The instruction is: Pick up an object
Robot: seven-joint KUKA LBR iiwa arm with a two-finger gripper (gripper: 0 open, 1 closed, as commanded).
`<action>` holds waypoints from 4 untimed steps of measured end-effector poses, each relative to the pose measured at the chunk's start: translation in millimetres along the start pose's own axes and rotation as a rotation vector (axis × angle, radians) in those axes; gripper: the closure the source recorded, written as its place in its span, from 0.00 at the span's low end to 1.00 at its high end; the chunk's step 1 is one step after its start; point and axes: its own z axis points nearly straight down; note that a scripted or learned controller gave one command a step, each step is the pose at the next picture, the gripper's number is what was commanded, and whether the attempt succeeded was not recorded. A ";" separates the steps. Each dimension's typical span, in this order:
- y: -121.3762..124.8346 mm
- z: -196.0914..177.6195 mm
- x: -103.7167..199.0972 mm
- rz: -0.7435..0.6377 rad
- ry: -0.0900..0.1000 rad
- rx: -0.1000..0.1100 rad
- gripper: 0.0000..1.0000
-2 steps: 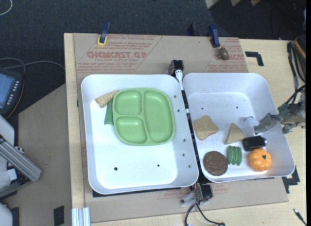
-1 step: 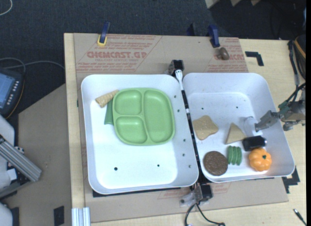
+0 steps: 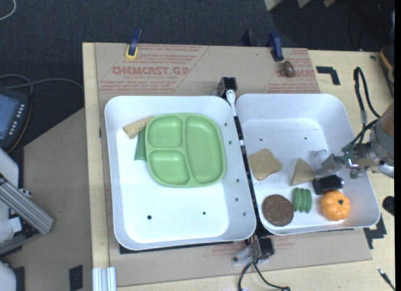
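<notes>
Looking down from the overhead camera, my gripper (image 3: 321, 159) comes in from the right over the right bin (image 3: 294, 111), in its right half. I cannot tell whether it is open or closed. It is just beside the upper right corner of a tan wedge (image 3: 302, 172), the thing nearest to me, which lies near the middle of that bin; whether I touch it is unclear. Left of the wedge lies a slice of bread (image 3: 264, 163). Along the bin's near edge are a brown round patty (image 3: 277, 210), a ridged green piece (image 3: 302, 199) just beside it, and an orange pumpkin (image 3: 335, 206) further right. The left bin (image 3: 125, 208) holds a green divided plate (image 3: 185, 149) in its upper half. A tan strip (image 3: 136, 126) lies at the plate's upper left corner, and a dark green flat piece (image 3: 139, 149) sticks out at its left edge.
</notes>
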 end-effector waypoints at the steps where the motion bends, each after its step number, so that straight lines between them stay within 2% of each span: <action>1: -4.7 48.3 -7.7 0.002 -0.001 -0.001 0.00; 2: -1.8 82.6 -9.6 0.003 -0.006 -0.013 0.00; 3: -4.0 74.8 -8.2 0.002 -0.005 -0.008 1.00; 4: -2.7 30.4 -14.7 0.001 -0.007 -0.012 1.00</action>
